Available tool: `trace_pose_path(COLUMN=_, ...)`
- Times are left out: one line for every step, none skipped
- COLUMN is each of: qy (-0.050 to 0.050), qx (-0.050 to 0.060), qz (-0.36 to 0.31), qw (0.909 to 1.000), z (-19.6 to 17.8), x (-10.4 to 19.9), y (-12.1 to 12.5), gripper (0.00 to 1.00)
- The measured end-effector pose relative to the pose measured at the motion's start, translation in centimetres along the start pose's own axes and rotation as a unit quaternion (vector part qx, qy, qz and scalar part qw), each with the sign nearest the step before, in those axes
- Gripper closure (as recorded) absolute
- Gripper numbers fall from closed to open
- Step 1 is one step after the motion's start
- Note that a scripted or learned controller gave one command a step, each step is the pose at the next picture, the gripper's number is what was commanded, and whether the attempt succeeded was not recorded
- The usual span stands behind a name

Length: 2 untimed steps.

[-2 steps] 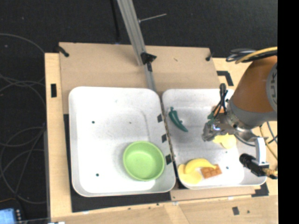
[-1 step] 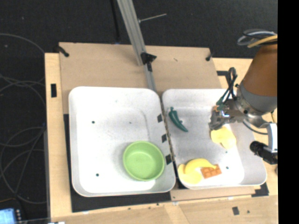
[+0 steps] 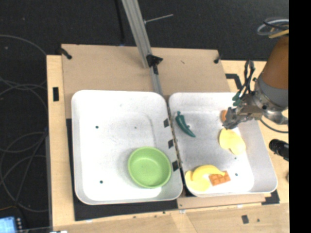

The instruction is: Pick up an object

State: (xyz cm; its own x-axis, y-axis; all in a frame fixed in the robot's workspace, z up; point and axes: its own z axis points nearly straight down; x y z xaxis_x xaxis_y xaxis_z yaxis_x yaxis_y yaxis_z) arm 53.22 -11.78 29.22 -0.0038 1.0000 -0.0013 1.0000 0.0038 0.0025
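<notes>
Gripper (image 3: pixel 229 124) over right bin (image 3: pixel 204 106), near its right edge; finger state can't be told.
Just below it a pale yellow piece (image 3: pixel 231 141), long axis roughly top-left to bottom-right. Green pepper (image 3: pixel 184 124) by the bin's left edge, angled the same way. Yellow item with orange block (image 3: pixel 219 178) at bottom edge. Green bowl (image 3: pixel 149 166) in left bin (image 3: pixel 112 110). No readable writing.

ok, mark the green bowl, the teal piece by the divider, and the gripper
green bowl (image 3: pixel 149 166), camera view, inner floor of the bowl
teal piece (image 3: pixel 184 124), camera view, middle of its curved body
gripper (image 3: pixel 231 122), camera view, at its fingertips, above the right bin
</notes>
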Motion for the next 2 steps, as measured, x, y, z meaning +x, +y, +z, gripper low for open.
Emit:
trace_pose_path(qy=0.0, qx=0.0, qz=-0.001, qw=1.0, z=-0.1, x=4.6, y=1.4, gripper=1.0)
trace_pose_path(qy=0.0, qx=0.001, qz=-0.001, qw=1.0, z=0.9, x=8.9, y=3.4, gripper=1.0)
